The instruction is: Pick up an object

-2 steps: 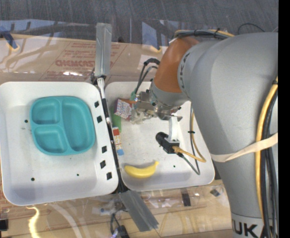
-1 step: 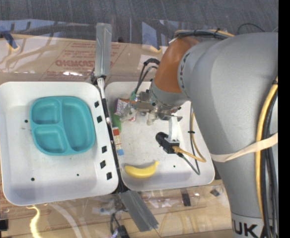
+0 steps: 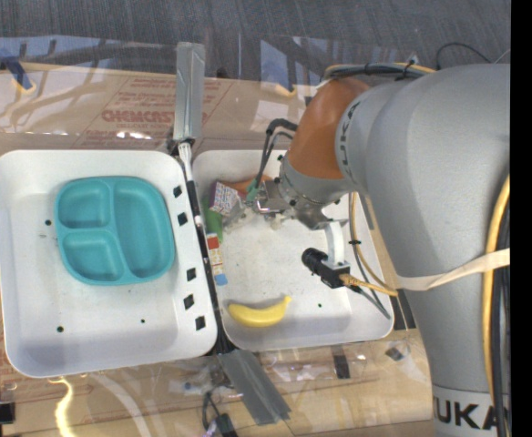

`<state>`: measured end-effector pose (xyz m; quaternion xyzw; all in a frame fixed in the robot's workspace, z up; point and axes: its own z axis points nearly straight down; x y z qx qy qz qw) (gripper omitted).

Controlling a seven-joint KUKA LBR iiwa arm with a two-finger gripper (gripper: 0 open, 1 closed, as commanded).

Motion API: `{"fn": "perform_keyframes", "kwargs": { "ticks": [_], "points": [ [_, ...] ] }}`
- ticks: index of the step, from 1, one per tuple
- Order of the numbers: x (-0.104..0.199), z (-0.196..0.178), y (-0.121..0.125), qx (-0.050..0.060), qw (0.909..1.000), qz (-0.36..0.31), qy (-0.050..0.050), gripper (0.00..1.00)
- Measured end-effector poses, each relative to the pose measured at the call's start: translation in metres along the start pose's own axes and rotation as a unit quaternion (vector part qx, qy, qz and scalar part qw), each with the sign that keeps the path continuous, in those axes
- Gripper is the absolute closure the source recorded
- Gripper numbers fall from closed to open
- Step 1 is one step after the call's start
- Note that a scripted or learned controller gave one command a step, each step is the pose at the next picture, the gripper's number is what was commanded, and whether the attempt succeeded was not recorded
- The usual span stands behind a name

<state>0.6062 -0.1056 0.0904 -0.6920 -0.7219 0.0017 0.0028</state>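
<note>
since the gripper (image 3: 264, 200) hangs over the packet (image 3: 227, 196), finger state untellable, it should descend squarely, clear of the bin (image 3: 275, 330) wall.

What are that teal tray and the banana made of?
The tray looks like moulded plastic: one even teal colour, rounded compartments, a soft sheen. The banana is smooth, uniformly yellow and unblemished, so probably a plastic toy, though real fruit cannot be ruled out.
</note>
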Motion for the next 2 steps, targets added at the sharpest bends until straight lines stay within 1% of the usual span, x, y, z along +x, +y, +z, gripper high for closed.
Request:
{"fn": "perform_keyframes", "kwargs": {
  "ticks": [1,2],
  "points": [
    [-0.031,-0.0104,0.0491,-0.001,0.9999,0.014,0.0,0.0],
    [-0.0287,-0.0184,0.0489,0.002,0.9999,0.01,0.0,1.0]
  ]
}}
